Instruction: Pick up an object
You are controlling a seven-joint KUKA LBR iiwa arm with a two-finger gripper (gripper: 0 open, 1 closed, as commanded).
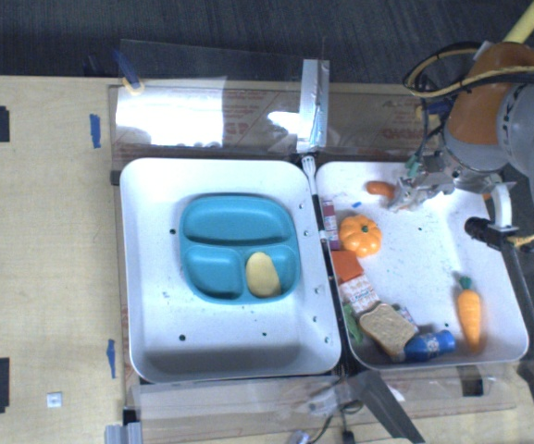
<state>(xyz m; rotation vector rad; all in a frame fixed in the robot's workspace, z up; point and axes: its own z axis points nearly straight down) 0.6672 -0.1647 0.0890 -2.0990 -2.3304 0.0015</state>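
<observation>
Gripper: low over the far end of the right bin; finger spread cannot be told, too small and blurred. Small orange item: just beside the gripper, possibly touching. Pumpkin: nearer, by the left wall. Carrot, cracker, blue item: near end. Left bin: blue divided tray holding a yellow oval piece.
</observation>
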